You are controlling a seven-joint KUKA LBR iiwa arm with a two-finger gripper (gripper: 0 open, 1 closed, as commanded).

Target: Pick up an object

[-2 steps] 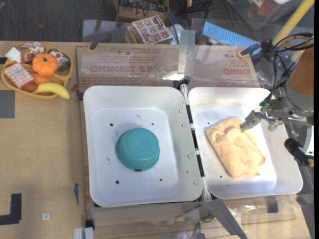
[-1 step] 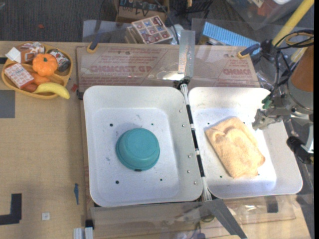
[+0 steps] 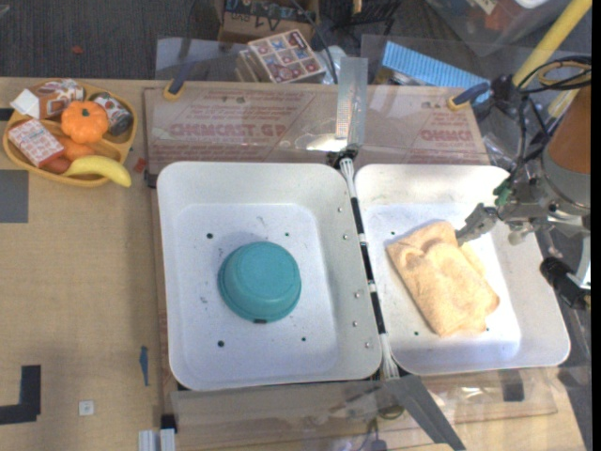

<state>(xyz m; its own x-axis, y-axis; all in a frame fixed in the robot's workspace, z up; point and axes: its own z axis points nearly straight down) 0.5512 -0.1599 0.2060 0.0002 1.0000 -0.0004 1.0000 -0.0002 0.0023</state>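
Two shallow white bins sat side by side on the bench. The left bin [image 3: 188, 195] carried a teal bowl [image 3: 260, 281], turned upside down, just below the middle of its floor and nearer the front edge than the back. Small dark specks dotted the floor around it.

The right bin [image 3: 413, 191] carried a tan folded cloth [image 3: 442, 275], lying on a slant across the middle of the floor, one end toward the back-left, the other toward the front-right corner.

The arm came in over the right bin's right edge. The gripper [image 3: 472, 225] hung at the cloth's back-right corner, one dark finger [image 3: 470, 227] pointing down-left with its tip at or touching the cloth's edge. Only that finger was plain to see; how far the jaws stood apart could not be told, and nothing was seen held between them.

Off the bins, at the bench's back-left corner, a yellow dish [image 3: 28, 158] held a banana [image 3: 100, 168], a small orange pumpkin [image 3: 84, 121] and some boxed items. Cardboard flaps [image 3: 235, 125] lay along the back edges of both bins. A patterned box [image 3: 282, 56] and a blue ribbed piece [image 3: 427, 67] lay further back.
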